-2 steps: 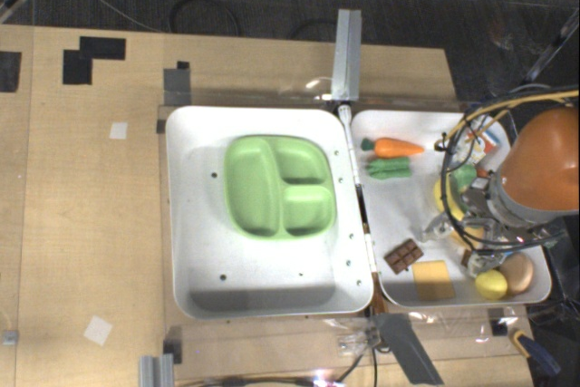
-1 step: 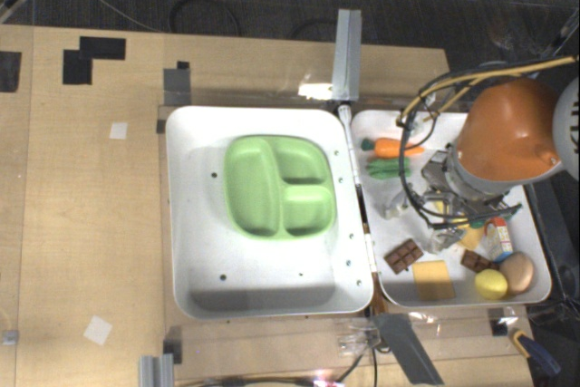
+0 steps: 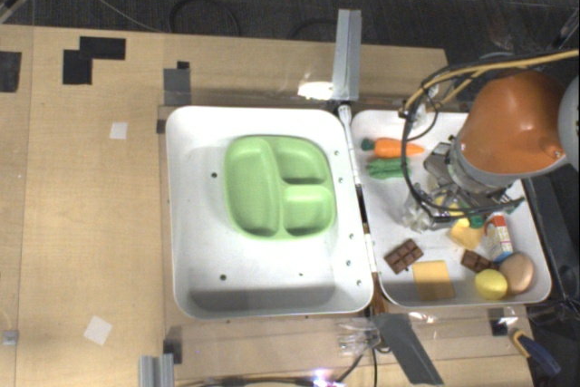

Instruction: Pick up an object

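In the right bin (image 3: 540,285), your gripper (image 3: 433,211) hangs over bare floor; can't tell its grip state. Nearest pick, the choc piece (image 3: 403,256), lies just below-left of it, long axis diagonal, w/ nothing held.

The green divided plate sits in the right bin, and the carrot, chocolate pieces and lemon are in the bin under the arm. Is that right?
Not quite. The camera view shows the green divided plate in the left bin, not the right one. The rest holds: the carrot, chocolate pieces and lemon lie in the right bin, under the arm.
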